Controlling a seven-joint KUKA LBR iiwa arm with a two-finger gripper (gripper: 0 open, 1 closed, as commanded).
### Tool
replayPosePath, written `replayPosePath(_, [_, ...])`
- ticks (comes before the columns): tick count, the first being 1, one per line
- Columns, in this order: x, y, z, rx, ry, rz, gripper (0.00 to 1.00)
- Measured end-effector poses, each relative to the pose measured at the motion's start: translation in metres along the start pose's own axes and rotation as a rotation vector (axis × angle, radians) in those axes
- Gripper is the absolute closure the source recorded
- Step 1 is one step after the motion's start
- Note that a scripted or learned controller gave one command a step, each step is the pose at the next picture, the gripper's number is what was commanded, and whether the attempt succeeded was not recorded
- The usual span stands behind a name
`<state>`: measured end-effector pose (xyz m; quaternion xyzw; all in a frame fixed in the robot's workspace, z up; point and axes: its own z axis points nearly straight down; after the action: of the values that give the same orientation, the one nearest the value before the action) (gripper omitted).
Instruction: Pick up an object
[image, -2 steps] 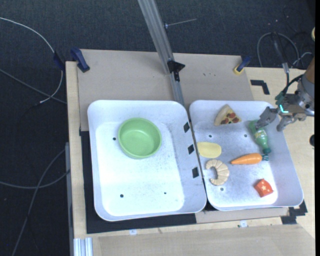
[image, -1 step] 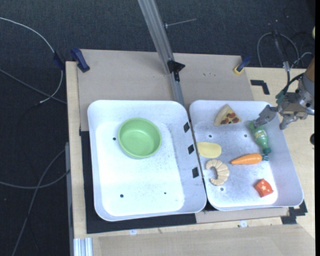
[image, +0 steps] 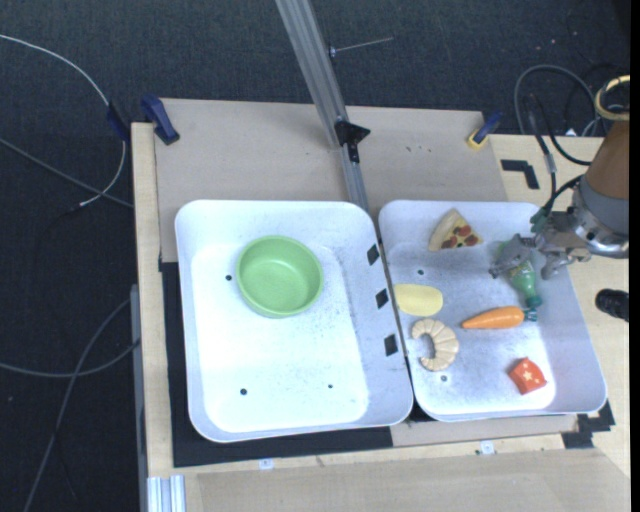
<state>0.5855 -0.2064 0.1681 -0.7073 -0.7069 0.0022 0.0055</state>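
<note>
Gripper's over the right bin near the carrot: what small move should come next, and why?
Probably a short drop straight down. The gripper hangs at the right bin's far edge, just above the carrot's green top, with nothing seen between its fingers, so lowering there seems the nearest chance at a grasp.

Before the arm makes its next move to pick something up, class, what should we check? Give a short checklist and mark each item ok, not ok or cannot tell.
1. Gripper over the right bin, where the small items lie: ok.
2. Target nearby: carrot lies just below the gripper, in the picture: ok.
3. Whether anything is already between the fingers: cannot tell.
4. Room around the carrot: apart from the yellow piece, the croissant and the red piece: ok.
5. Pizza slice out of the way, nearer the bin's top edge: ok.
6. Green bowl sits alone in the left bin, away from the arm: ok.
</note>
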Motion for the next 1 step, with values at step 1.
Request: replayPosePath(1, [0.0043, 0.002, 0.0431, -0.001, 0.001, -0.001, 0.0])
